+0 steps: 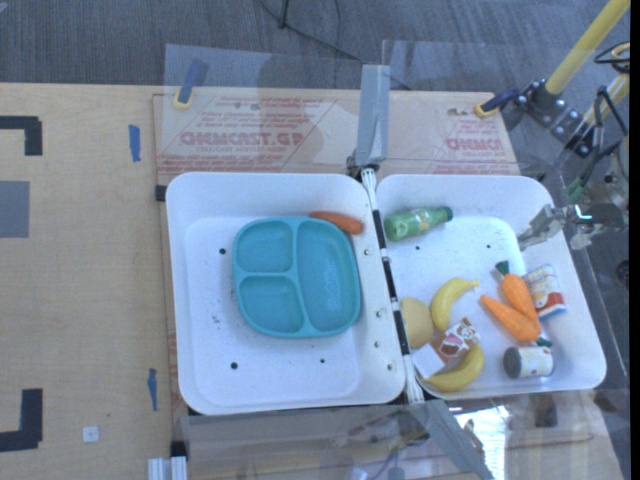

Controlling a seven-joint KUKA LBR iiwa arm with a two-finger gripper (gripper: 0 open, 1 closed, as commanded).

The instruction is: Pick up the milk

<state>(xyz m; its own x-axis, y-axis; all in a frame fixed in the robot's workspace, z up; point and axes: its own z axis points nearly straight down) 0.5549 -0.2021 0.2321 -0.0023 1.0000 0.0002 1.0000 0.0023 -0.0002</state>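
From the camera view, the table carried two shallow white bins side by side. The left bin held one teal divided plate with three compartments, and one orange sausage-like piece lay just beyond the plate's far edge, touching or nearly touching it.

The right bin held the rest. One green bottle lay on its side near the far left corner. Two bananas were there: one near the middle, the other by the near edge. Between them lay one small milk carton, printed red and white, tipped over and touching the nearer banana. One pale wedge sat against the bin's left wall. Two carrots lay together to the right, beside one small red-and-white carton. One can lay on its side near the right front corner.

The gripper showed at the right bin's far right rim, well apart from the milk carton. Whether its fingers were spread or closed could not be told; nothing was seen between them.
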